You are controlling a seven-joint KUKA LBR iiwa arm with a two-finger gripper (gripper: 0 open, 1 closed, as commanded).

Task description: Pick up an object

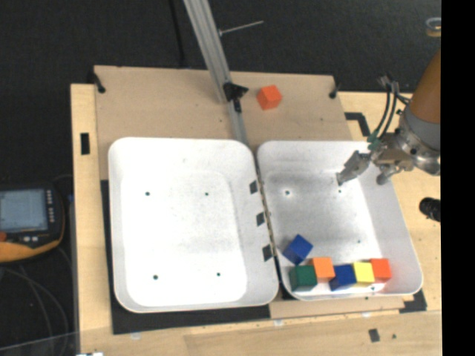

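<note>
Plainly, stage: the pick looks not yet begun; no block sits between the fingers, so approach, grasp and lift are all left, as far as can be judged.
Tool: the tool [361, 165] hangs at the right of the frame, over the upper right part of the right bin [312, 162]; whether it is spread or pressed together cannot be told from this slant.
Candidate things: a row along the right bin's lower wall, namely green block [303, 276], orange block [323, 268], blue block [343, 276], yellow block [363, 272] and red-orange block [381, 268], touching or nearly so; a second, tilted blue block [298, 248] lies just above the row's left end.
Stray: an orange cube [269, 97] rests on the surface [297, 117] beyond the bins, at upper middle.
Edges: the row hugs the lower wall, so fingers get little room on that side.
Open room: the bin's middle is bare, and the left bin [178, 221] offers wide free floor.
</note>
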